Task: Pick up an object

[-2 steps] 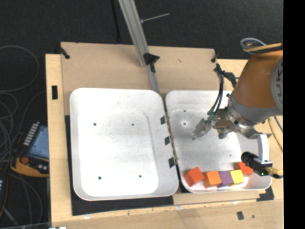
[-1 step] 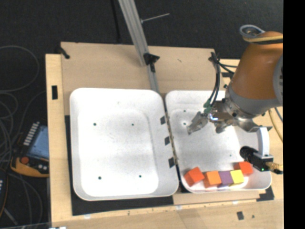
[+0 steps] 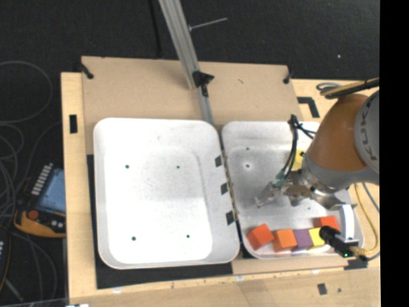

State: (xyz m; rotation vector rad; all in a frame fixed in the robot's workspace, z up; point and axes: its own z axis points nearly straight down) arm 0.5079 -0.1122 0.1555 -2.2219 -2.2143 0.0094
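The arm's pincer (image 3: pixel 271 194) hangs over the right bin (image 3: pixel 255 139), its grip I cannot tell, seemingly mid-reach; next it should drop toward the orange block (image 3: pixel 260 236).

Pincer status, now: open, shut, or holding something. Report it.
Pincer: cannot be told. It hangs over the right bin, above the row of blocks, with nothing visibly in it.

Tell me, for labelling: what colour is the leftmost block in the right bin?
Orange-red block, in the camera view.
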